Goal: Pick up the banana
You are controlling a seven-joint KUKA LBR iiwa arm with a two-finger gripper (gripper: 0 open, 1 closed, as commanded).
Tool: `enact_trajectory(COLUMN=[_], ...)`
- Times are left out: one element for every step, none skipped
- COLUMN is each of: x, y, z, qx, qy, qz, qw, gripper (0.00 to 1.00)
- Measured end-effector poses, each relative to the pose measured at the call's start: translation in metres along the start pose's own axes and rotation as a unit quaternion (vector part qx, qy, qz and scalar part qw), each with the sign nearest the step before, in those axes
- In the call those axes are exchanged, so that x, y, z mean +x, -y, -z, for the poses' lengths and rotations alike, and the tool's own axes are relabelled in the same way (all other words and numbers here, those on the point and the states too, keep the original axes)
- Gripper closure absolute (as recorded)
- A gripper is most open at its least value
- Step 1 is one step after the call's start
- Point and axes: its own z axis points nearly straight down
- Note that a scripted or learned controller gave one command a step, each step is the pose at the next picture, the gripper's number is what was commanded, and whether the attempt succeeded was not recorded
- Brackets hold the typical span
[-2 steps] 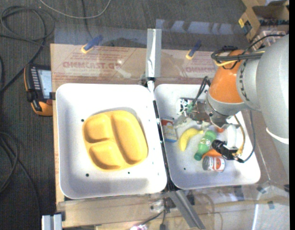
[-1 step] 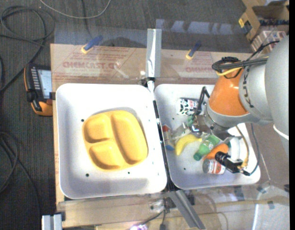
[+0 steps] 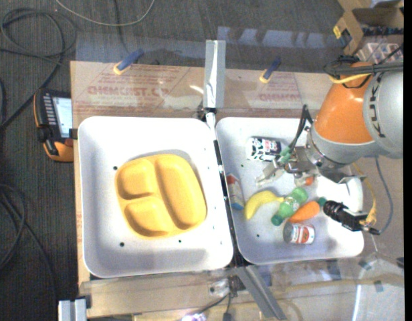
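The yellow banana (image 3: 260, 202) lies on the floor of the right bin (image 3: 243, 246), near its left wall. My gripper (image 3: 281, 168) hangs above the middle of that bin, up and to the right of the banana, with its thin fingers spread apart and nothing between them. The grey arm with its orange band (image 3: 343, 116) reaches in from the right.
Beside the banana lie a green bottle (image 3: 289, 205), an orange carrot (image 3: 305, 210) and a red can (image 3: 299, 233). A black-and-white can (image 3: 263, 148) rests at the bin's back. A yellow divided tray (image 3: 160, 193) sits in the left bin (image 3: 99, 139).
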Motion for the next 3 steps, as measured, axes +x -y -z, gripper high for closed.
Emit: enact_trajectory(x=[0.012, 0.012, 0.079], y=[0.02, 0.018, -0.007], z=[-0.084, -0.075, 0.009], qx=[-0.007, -0.007, 0.0], qy=[0.001, 0.0, 0.0], qz=[-0.004, -0.002, 0.108], qw=[1.0, 1.0, 0.9942], gripper=[0.0, 1.0, 1.0])
